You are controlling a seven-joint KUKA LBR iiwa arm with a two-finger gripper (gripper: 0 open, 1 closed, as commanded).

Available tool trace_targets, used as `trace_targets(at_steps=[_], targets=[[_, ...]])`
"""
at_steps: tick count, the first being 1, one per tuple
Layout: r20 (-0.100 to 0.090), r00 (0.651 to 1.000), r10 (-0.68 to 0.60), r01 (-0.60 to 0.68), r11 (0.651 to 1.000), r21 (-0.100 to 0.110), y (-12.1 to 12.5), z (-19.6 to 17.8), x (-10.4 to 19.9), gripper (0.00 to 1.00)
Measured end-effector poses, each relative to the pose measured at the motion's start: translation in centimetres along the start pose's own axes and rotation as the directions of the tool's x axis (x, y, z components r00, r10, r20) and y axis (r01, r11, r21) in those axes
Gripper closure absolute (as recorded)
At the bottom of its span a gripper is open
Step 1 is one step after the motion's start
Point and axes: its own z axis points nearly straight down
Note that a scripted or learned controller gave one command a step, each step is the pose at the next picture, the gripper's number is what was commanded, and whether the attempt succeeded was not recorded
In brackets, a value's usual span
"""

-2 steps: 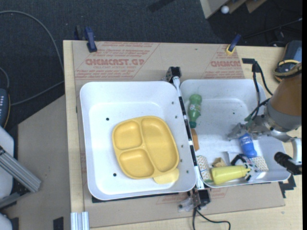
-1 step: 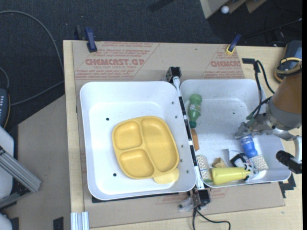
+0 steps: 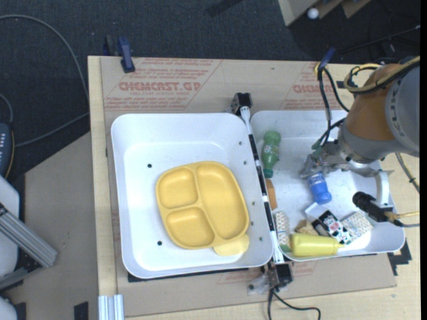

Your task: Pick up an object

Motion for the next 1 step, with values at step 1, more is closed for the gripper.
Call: trace_targets(at_steps=[1], targets=[[-0.001,1.0,-0.001,0.001,1.0,0.0,0.15,-10.08,8.83,1.0]])
